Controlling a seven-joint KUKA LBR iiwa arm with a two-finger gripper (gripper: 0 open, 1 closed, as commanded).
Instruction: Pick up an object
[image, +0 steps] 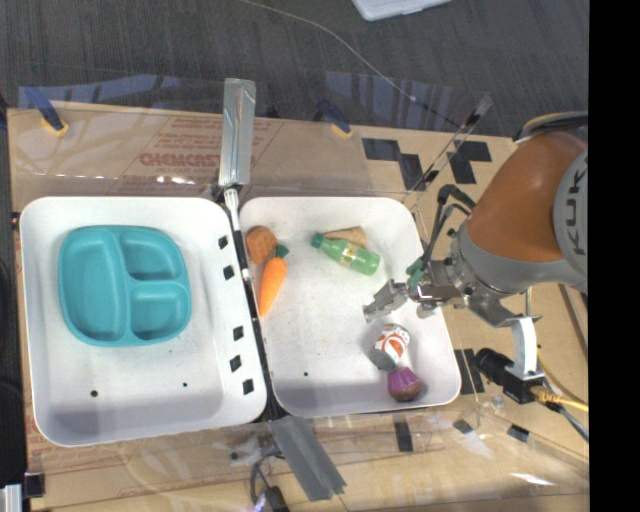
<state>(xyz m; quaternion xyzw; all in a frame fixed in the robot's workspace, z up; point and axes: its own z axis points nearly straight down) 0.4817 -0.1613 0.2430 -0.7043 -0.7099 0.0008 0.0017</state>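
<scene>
- The carrot (271, 285) lies long-ways up and down, green top toward the far side.
- The end effector (388, 298) hangs over the right bin (330, 385); I cannot tell its grip.

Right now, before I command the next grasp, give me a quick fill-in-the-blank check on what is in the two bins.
1. The teal divided plate lies in the ____ bin.
2. The toy carrot lies close to the ____ wall of the right bin.
3. The green bottle lies on its ____.
4. The gripper is over the right bin, between the green bottle and the ____ and white can.

Missing words: left; left; side; red
</scene>
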